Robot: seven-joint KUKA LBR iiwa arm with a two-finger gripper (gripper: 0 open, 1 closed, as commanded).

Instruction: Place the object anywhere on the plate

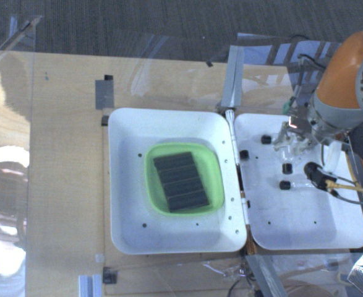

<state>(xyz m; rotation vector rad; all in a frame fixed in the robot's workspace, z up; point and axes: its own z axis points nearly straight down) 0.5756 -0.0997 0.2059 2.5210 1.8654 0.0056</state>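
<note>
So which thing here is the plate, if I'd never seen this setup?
Find the left white bin. In its middle sits the plate, a squarish lime-green dish with rounded corners. It is the sole green item, and a dark ribbed slab lies on it.

We see two bins side by side: in the left bin [125,228] a plate [153,184] bearing a slab [181,182]. Over the right bin's [305,234] far part hangs the gripper [290,142].

A rounded orange band [354,70] tops the grey wrist [337,113]; below it sits a pale metallic tool [292,142] with a small red-lit spot beside thin cables
</note>
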